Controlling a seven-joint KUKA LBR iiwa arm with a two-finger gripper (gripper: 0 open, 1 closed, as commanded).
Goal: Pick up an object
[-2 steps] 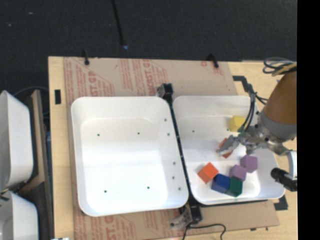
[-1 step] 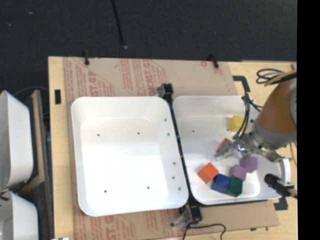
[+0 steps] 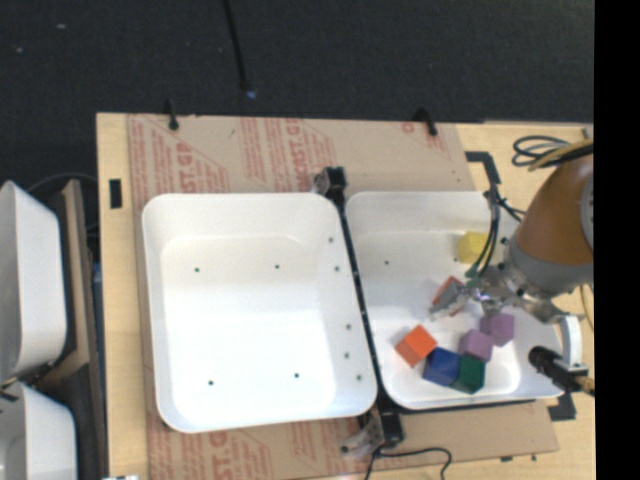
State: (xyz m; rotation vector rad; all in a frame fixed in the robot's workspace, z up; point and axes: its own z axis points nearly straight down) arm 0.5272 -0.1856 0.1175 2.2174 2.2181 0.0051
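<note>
On the bench, seen from above:

Bench top: a flat sheet of tan cardboard [image 3: 250, 153] printed with rows of red lettering, too small and blurred to read, lying on a pale wooden board over dark carpet.

Left bin: a shallow white plastic tray with rounded corners [image 3: 160, 258], smooth and glossy, a few small dark dots on its floor.

Right bin: a matching shallow white plastic tray [image 3: 400, 228], touching the left one along a dark seam with a black clip [image 3: 331, 180] at the top.

Blocks: small matt cubes gathered in the lower right part of the right bin. An orange cube [image 3: 416, 345] lies nearest the divider; a blue cube [image 3: 441, 366] and a green cube [image 3: 470, 373] sit just beside it near the front wall; two pale purple cubes [image 3: 478, 344] [image 3: 497, 326] rest just above those. A yellow block [image 3: 472, 245] lies apart, higher up by the right wall.

Arm: a rounded grey wrist with an orange-brown band [image 3: 555, 223] reaches in from the right, tilted down over the right bin, dark cables trailing along it.

Gripper: the two-finger gripper [image 3: 450, 296] points left and down, hanging between the yellow block and the cube cluster, just above the orange cube. Its reddish-grey fingers [image 3: 445, 290] blur together, so I cannot tell how the jaws stand, and I see no block between them.

Writing: only the red print on the cardboard, illegible.
</note>
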